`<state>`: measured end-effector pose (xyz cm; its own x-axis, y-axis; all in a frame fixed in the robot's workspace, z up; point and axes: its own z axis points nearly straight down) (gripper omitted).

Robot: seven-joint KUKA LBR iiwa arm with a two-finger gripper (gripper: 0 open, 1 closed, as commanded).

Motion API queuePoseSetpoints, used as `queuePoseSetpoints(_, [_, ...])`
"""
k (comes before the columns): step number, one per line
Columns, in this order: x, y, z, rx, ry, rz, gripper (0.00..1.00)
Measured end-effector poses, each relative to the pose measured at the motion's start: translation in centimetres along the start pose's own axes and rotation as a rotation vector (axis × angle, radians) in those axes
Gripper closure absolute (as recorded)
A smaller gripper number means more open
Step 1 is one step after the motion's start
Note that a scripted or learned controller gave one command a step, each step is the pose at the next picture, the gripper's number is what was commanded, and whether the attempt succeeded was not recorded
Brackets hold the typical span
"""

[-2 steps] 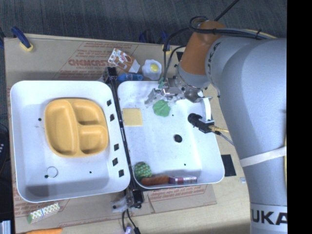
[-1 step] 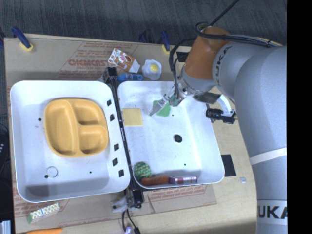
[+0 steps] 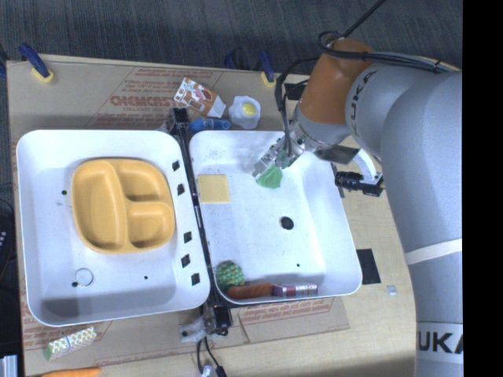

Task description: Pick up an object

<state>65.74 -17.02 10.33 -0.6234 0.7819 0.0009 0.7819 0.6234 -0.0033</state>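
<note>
Lettering on the grey arm's lower casing point(image 3: 438, 340) reads "UKA", cut off at the frame edge; faded red print on the brown cardboard sheet point(image 3: 141, 96) covering the surface is too blurred to read. Left white plastic bin point(image 3: 35, 210) holds a yellow compartmented tray point(image 3: 122, 203). Right white plastic bin point(image 3: 334, 234) holds a pale yellow square block point(image 3: 213, 188), a green knobbly ball point(image 3: 229, 273), a reddish-brown sausage-shaped piece point(image 3: 250, 291) and a small dark-red tube point(image 3: 295, 290) along its near wall. End effector point(image 3: 275, 163) is over that bin's far part, with a green soft object point(image 3: 271, 178) between its fingertips, pinched. Behind the bins lie a white and orange packet point(image 3: 191, 94) and a yellow-centred white cup point(image 3: 246, 111).
</note>
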Motion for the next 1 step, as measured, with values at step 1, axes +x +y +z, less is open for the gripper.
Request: queuePoseSetpoints(1, [5.01, -1.54, -4.59, 0.000, 0.002, 0.299, 1.00])
